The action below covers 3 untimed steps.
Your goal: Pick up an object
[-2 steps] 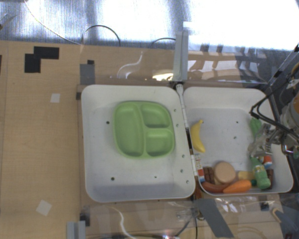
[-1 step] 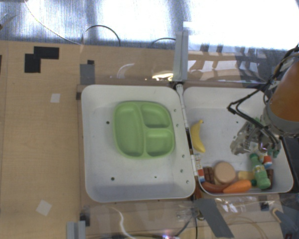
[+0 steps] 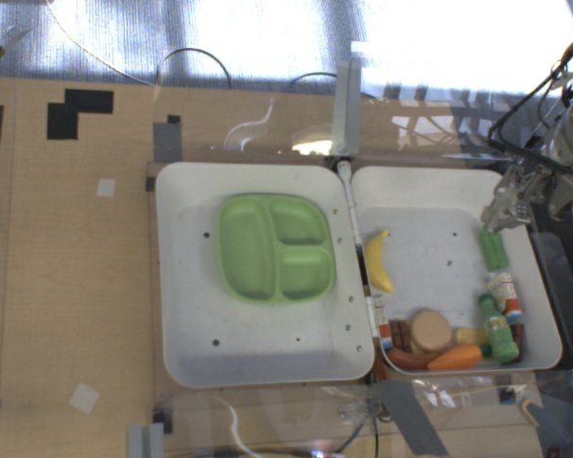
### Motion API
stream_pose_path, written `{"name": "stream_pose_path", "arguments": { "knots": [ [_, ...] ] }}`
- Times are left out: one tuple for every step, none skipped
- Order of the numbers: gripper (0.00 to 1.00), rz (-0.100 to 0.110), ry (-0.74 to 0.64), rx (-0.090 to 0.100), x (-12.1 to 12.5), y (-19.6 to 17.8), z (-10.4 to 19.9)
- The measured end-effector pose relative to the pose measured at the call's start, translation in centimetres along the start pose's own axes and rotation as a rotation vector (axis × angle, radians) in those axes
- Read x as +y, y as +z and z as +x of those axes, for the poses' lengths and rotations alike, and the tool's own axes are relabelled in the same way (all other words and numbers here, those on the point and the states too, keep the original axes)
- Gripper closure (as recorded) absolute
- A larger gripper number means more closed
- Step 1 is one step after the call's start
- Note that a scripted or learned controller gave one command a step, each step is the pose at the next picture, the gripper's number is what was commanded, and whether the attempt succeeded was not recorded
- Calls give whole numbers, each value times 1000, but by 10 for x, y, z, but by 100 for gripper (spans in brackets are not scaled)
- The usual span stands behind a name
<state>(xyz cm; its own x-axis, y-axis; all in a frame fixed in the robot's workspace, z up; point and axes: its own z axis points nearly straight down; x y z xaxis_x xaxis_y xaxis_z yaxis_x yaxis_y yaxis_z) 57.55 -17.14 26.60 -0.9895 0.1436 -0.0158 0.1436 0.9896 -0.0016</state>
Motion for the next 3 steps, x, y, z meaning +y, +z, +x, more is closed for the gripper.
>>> {"name": "stream_pose_path", "arguments": {
  "knots": [
    [100, -2, 179, 11, 15, 76, -47],
    [100, -5, 222, 6, 87, 82, -59],
    [100, 0, 31, -4, 37, -21, -44]
  ]
}}
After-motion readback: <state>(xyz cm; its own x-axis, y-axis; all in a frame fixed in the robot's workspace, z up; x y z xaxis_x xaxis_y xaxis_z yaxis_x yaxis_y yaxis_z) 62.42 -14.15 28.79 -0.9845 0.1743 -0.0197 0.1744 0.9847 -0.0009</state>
